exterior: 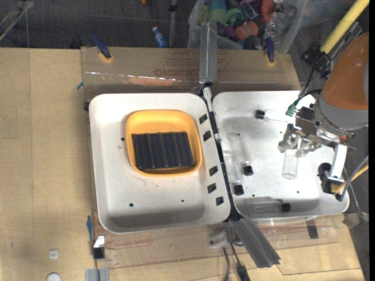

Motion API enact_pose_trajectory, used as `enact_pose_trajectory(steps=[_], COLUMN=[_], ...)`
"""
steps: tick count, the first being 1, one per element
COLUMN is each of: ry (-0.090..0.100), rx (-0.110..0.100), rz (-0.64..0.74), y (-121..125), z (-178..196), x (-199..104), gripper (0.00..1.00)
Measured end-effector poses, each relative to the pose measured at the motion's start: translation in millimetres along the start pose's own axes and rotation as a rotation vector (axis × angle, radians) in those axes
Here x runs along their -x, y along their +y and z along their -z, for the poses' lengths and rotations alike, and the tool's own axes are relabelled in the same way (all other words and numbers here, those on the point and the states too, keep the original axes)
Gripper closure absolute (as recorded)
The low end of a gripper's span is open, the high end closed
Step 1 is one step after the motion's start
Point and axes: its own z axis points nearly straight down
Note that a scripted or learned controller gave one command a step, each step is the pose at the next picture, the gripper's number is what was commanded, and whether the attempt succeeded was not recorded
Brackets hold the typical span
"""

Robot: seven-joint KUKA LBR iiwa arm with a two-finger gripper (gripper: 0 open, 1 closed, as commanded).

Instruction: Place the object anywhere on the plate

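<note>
- Camera view, overall: two shallow white bins lie side by side on the bench. The left bin carries the plate, an orange dish lying flat near its centre with a dark ribbed insert resting on it. The right bin holds the loose items.
- Arm: the grey arm with its orange band enters from 3 o'clock and hangs over the right bin's 3 o'clock side. This places the gripper above the pick area, well apart from the plate.
- Gripper state: the metal fingers blur together against the white floor, so whether they are spread or pressed together cannot be told. Nothing can be confirmed between them.
- Task object: the likeliest candidate is the clear tube, standing or lying just below the gripper, toward 6 o'clock of it. Whether they touch is unclear. It judges as not yet lifted, so the transfer is at its start.
- Other items in the right bin: a clear tube with a dark cap sits near 12 o'clock, a small dark piece near the centre, another by the divider and a capped transparent tube along the 6 o'clock rim.
- Obstacles: the raised divider between the bins, marked with black tabs, lies across the route toward 9 o'clock. A carried object probably needs to clear it. The ribbed insert covers most of the plate, so a tube set on it may roll.
- Background: a crate of coloured toys stands beyond the bins at 12 o'clock, out of the way.
</note>
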Motion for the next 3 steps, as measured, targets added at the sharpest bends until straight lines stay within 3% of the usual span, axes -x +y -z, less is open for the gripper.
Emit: enact_pose_trajectory(steps=[1, 2, 3], ry=[0.000, 0.000, 0.000], rx=[0.000, 0.004, 0.003], rz=[0.000, 0.117, 0.160], y=[0.1, 59.6, 140.1], z=[0.1, 14.8, 20.3], x=[0.0, 25.3, 20.8], gripper=[0.00, 0.00, 0.00])
